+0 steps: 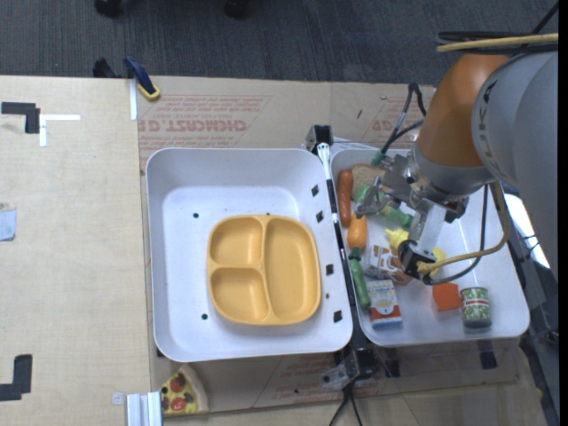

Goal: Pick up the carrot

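My gripper [380,199], spread or closed I cannot tell, hangs over the right bin [501,327] near the carrot [357,232] by its left wall, so I should straddle the carrot's narrow width, clear of the sausage [344,198] beside it.

The divided plate [264,269] is showing smooth matt plastic, the bin [177,238] around it is gleaming glossy white, the desk [62,264] is showing pale wood.
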